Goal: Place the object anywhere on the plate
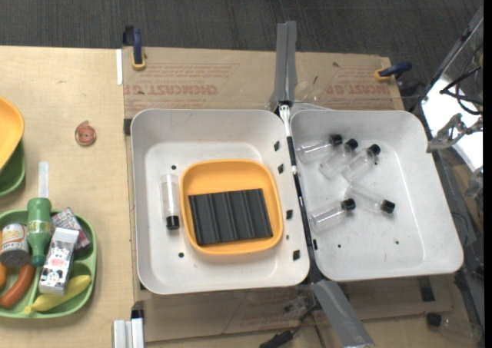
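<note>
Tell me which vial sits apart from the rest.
The vial lying in the left bin, beside the orange plate; the other vials cluster in the right bin.

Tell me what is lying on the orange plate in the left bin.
A dark ribbed rectangular block lies flat on the orange plate, covering most of its middle. The plate surface beneath the block is hidden. A clear vial lies beside the plate.

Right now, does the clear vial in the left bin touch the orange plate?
Apart. The camera view shows a strip of white bin floor between the vial and the orange plate.

I see the yellow bowl point(9, 133) cut by the left edge. I can't read the labels on the green tray point(80, 285) packets
</note>
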{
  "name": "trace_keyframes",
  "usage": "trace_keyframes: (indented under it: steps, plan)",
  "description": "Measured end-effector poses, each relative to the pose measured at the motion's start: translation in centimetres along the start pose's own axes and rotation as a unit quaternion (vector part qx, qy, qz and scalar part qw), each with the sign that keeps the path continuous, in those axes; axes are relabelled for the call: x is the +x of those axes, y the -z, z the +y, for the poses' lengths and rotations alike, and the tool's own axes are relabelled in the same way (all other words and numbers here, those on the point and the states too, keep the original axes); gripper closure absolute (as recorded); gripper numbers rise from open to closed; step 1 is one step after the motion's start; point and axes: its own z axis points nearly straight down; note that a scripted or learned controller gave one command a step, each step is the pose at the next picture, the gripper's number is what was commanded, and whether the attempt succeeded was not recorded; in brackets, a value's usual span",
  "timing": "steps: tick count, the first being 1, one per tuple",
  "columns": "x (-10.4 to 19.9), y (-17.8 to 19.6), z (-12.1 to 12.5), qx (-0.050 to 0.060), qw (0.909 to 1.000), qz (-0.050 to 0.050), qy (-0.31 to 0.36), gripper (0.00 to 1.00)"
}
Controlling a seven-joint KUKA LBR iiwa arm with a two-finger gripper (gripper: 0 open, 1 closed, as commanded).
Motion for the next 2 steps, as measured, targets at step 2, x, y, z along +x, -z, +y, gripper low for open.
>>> trace_keyframes:
  steps: [2]
  plan:
    - [2.9, -3.8, 1.6, -0.001, 0.9450, 0.000, 0.327, 0.00]
